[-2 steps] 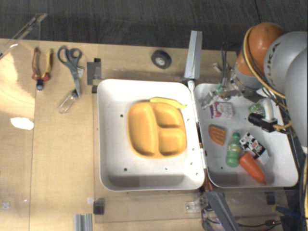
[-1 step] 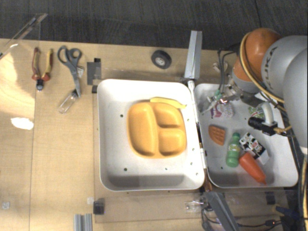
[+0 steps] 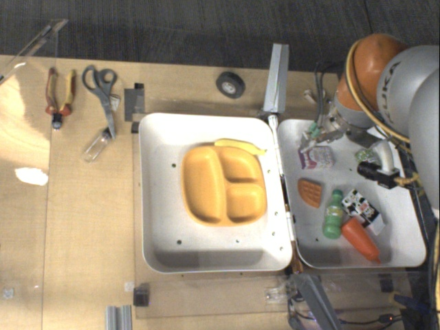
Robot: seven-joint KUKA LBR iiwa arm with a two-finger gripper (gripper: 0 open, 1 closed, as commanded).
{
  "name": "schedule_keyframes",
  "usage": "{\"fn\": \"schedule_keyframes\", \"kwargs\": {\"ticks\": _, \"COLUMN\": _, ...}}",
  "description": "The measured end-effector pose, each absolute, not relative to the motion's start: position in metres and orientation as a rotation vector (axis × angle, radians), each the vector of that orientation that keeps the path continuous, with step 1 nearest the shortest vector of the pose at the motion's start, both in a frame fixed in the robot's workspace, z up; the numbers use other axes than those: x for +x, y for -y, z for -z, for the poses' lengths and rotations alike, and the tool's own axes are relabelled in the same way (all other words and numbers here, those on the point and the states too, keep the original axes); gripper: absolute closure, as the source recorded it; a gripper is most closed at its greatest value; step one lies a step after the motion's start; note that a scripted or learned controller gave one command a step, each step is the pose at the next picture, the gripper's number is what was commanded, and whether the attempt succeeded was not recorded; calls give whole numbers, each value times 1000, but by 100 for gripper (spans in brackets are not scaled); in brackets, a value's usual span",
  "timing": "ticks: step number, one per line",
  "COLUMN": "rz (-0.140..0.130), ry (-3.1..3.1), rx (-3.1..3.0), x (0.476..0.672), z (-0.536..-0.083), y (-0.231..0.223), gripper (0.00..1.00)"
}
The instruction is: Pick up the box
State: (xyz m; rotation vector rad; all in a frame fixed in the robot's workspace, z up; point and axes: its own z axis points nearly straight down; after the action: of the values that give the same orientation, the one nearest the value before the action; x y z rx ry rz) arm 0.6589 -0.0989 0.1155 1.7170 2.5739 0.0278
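My grey arm point(image 3: 405, 81), with its orange band point(image 3: 371, 60), rises closest to the lens, above the far right of the box point(image 3: 316, 159). My fingers point(image 3: 315, 135) hang at its end, just past the box's far edge. I cannot tell whether they are spread or closed, nor whether they touch it. The box is white and purple and lies flat in the far left part of the right bin point(image 3: 412, 256), close to its left wall.

Just nearer than the box lies a flat orange-brown piece point(image 3: 311, 192). Nearer again and a little right stands a green bottle point(image 3: 333, 214), with a black-and-white patterned packet point(image 3: 361, 207) beside it and a carrot point(image 3: 361, 240) just beyond that.

Left of the box, past the bin wall, the left bin point(image 3: 158, 253) holds a yellow divided tray point(image 3: 223, 184) with a banana point(image 3: 240, 145) at its far rim. Well left of the box, scissors point(image 3: 103, 98) and pliers point(image 3: 58, 98) lie on the table point(image 3: 75, 239). A roll of tape point(image 3: 230, 84) sits to the box's far left.
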Motion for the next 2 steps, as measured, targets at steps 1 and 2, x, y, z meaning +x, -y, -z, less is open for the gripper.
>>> {"fn": "schedule_keyframes", "kwargs": {"ticks": 1, "rz": -7, "ry": -2626, "rx": 1709, "x": 652, "z": -270, "y": 52, "gripper": 100}}
{"fn": "schedule_keyframes", "kwargs": {"ticks": 2, "rz": -7, "ry": -2627, "rx": 1709, "x": 652, "z": -270, "y": 52, "gripper": 0}}
